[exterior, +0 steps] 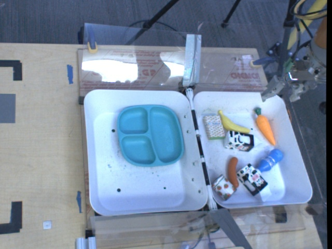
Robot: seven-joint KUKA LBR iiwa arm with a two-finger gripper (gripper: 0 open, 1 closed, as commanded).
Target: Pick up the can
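The can [224, 187], small with a white and brown label, lies on its side in the front left corner of the right bin [295, 154]. It rests against a red-brown sausage [233, 170] and close to a cow-patterned carton [252, 179]. My gripper [277, 87] hangs over the right bin's back right corner, well away from the can and with nothing visibly in it. Its tip is too small and cluttered to read.
The right bin also holds a beige textured block [213, 126], a banana [232, 123], a carrot [265, 128], a second cow-patterned box [239, 140] and a blue bottle [270, 160]. A blue divided plate [150, 135] lies in the left bin [98, 154]. A clear wall [155, 61] stands behind both bins.
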